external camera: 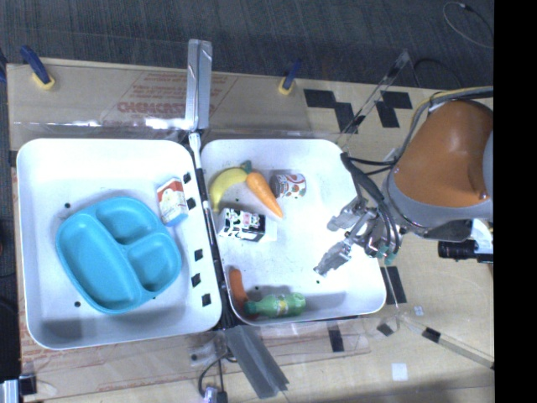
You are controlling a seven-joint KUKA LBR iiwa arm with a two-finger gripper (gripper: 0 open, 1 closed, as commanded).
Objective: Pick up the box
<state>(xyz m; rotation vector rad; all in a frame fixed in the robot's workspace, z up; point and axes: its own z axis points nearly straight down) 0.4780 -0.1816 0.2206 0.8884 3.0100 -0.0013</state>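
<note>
Two bins are seen: one box [242,224], banana [220,183], carrot [263,193], can [289,184] and bottle [273,304] at centre; gripper [340,240] fingers spread, nothing gripped.

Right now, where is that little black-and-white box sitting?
The box lies in the right bin, near its left wall, just below the banana and carrot, well left of the gripper.

Open claw [337,240] hovers, fingers spread apart.
</note>
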